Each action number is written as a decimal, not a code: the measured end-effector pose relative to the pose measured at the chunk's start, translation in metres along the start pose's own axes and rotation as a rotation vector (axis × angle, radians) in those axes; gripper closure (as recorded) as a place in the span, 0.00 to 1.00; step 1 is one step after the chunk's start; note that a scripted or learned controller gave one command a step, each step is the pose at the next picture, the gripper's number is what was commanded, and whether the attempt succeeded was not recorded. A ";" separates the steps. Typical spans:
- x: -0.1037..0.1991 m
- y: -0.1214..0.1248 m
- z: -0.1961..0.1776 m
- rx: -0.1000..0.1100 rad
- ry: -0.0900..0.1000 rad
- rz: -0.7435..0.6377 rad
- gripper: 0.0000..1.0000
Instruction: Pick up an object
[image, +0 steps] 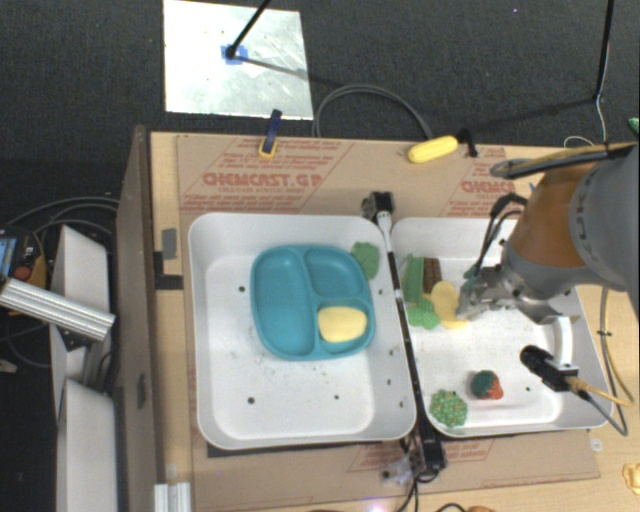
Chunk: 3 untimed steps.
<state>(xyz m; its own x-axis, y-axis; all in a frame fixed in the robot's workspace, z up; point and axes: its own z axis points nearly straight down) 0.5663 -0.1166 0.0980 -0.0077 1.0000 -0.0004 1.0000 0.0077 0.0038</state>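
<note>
Yellow piece (445, 299), the thing nearest the claw, lies in the right bin (540, 420), off to the right of the blue plate (290, 300) as the camera sees it and about level with the plate's middle. It is a small, pale-yellow, soft-looking chunk, taller than it is wide, and its lower end is partly covered by what sits around it.

From where I stand, the claw (472, 298) is down low in that bin on the far side of the yellow piece from the plate, pressed up just beside it. I cannot tell whether the two touch. I also cannot tell whether the claw is released or clenched, because the wrist and the grey arm above it block the view. I see nothing lifted off the bin floor.

Between the yellow piece and the plate, a long green strip (411, 280) lies along the bin wall. A brown stick (432, 272) lies just beside the strip. A green lump (424, 317) touches the yellow piece's lower left.

Further from the plate, towards its lower right, sit a knobbly green ball (449, 408) and a red-and-teal ball (486, 385), a little apart from each other.

On the plate itself, in its lower right compartment, rests a round yellow lump (343, 323). A leafy green bit (366, 259) touches the plate's upper right corner.
</note>
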 end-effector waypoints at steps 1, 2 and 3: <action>0.000 0.001 -0.011 -0.002 0.000 -0.003 1.00; -0.006 -0.032 -0.096 0.001 0.000 0.007 1.00; -0.006 -0.030 -0.104 -0.002 -0.001 0.002 1.00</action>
<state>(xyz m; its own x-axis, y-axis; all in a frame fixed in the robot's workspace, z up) 0.5361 -0.1226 0.2016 -0.0055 1.0000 -0.0012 1.0000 0.0055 0.0056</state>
